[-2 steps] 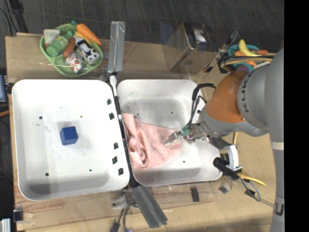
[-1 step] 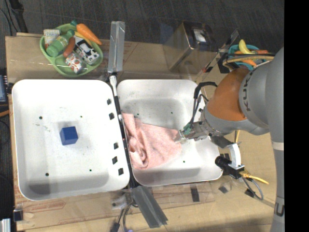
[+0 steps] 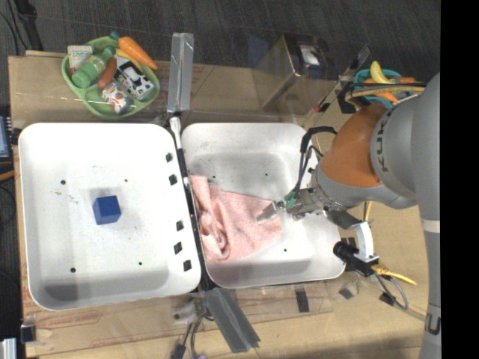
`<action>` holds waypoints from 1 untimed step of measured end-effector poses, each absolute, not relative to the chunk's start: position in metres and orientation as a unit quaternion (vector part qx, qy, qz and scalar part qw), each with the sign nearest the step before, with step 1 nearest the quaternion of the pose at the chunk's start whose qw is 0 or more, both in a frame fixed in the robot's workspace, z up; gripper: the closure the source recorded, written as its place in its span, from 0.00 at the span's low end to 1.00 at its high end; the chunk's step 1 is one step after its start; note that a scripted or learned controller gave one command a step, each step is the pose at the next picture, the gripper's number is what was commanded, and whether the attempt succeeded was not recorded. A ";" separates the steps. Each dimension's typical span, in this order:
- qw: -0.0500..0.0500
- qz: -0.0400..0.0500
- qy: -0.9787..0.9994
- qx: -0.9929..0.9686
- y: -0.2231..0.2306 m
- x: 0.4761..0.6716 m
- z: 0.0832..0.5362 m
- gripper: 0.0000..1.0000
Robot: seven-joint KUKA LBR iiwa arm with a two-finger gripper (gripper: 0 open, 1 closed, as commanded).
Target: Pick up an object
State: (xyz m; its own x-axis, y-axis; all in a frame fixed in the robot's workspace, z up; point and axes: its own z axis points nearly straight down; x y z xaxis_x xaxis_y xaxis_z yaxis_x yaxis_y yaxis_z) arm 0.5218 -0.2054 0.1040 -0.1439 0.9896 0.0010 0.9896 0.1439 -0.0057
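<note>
A pink cloth [image 3: 228, 223] lies crumpled in the right bin [image 3: 247, 144], against its left wall. My gripper [image 3: 271, 211] reaches in from the right and sits low at the cloth's right edge, touching or just above it. A blue cube [image 3: 107, 209] rests alone in the left bin [image 3: 52, 148], far from the gripper. Whether any cloth is between the fingers is hidden at this size.
A green bowl [image 3: 82, 99] with toy food stands on the bench at the back left. A metal divider [image 3: 179, 73] runs between the bins. Cables and a clear box lie behind the right bin, and the arm's grey body [image 3: 374, 170] covers the bin's right side.
</note>
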 end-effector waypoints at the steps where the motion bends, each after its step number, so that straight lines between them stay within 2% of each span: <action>1: 0.001 0.000 -0.774 -0.633 -0.189 0.520 0.092 0.00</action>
State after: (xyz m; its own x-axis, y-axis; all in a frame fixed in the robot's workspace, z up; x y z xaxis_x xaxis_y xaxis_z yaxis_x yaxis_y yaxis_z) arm 0.5202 -0.1888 0.0924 -0.1986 0.9801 0.0017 0.9801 0.1986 -0.0016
